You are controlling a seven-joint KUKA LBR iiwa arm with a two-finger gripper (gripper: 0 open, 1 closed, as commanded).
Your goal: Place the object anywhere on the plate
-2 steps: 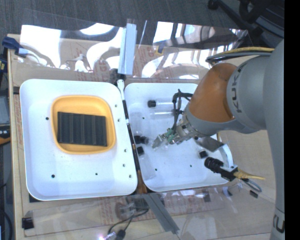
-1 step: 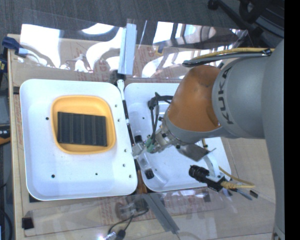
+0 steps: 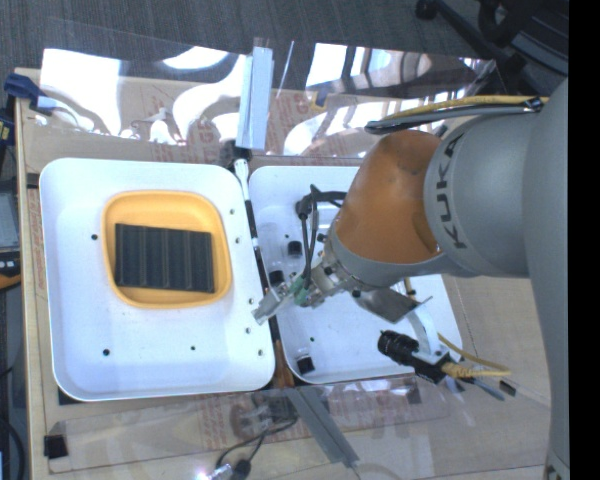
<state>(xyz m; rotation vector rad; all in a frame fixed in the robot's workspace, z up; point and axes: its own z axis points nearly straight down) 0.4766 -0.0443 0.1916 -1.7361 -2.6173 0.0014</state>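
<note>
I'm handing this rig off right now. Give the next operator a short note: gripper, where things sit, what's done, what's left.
Gripper: low over the left edge of the right bin, by the divide between the bins; whether it grips anything can't be read from the camera view.
Plate: yellow, with a dark ribbed insert, in the left bin. Nothing else lies on it.
Object: can't be made out; the arm covers much of the right bin.
Done: no placement yet.
Left: confirm a grasp, carry the object over the left bin, set it on the plate.
</note>
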